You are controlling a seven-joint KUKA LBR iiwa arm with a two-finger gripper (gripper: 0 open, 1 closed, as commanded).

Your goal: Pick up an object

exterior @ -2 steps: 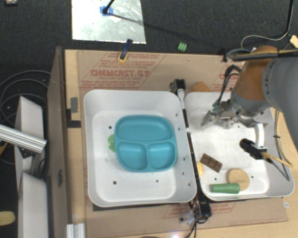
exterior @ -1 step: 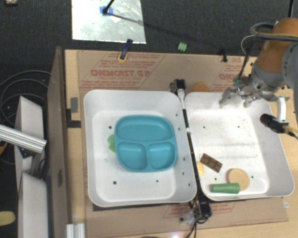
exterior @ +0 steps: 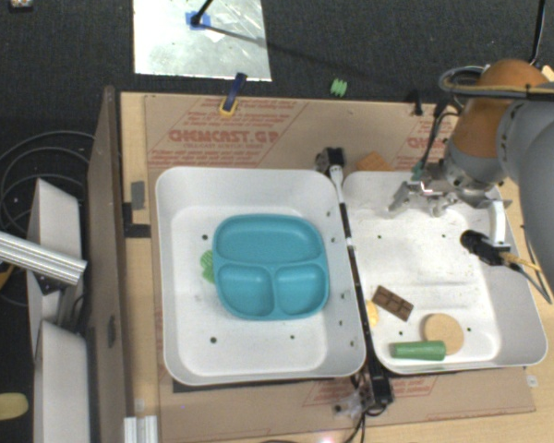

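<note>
Bins sit side by side on my bench, the arm (exterior: 499, 109) reaching in from the right over the far end of the right bin (exterior: 526, 330). I see the gripper (exterior: 429, 195) hanging above that bin's bare back corner, holding nothing that I can make out; whether it is spread or closed I cannot tell. The likely targets lie well apart from it at the near end: a chocolate bar (exterior: 392, 303), a round cracker (exterior: 444, 330) and a green cylinder (exterior: 418, 349) touching the cracker's edge. A teal divided plate (exterior: 270, 266) fills the middle of the left bin (exterior: 180, 201). I judge the pick not yet begun.
</note>
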